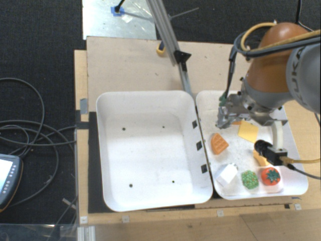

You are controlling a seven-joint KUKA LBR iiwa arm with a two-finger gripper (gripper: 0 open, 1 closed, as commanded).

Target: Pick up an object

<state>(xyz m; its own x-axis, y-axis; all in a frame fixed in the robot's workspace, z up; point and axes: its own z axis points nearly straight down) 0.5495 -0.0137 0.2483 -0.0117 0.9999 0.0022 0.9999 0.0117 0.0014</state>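
Observation:
The right bin point(300, 187) holds several small items: an orange ridged piece point(218, 143), a yellow flat slice point(248, 132), a white block point(226, 173), a green knobbly piece point(250, 179), a red round fruit point(271, 176) and a yellow piece point(260, 158) partly under a black part. The gripper point(224, 118) hangs over the bin's upper left area, just above and left of the yellow slice and above the orange piece. The orange-brown wrist point(273, 59) covers much of the bin's back. Nothing shows between the fingers.
The left bin point(108, 104) lies beside the right one, with a shared divider bearing black clips point(198, 144). A slanted metal pole point(168, 29) crosses the bench at the back. Cables and a pendant point(7, 177) lie on the floor at left.

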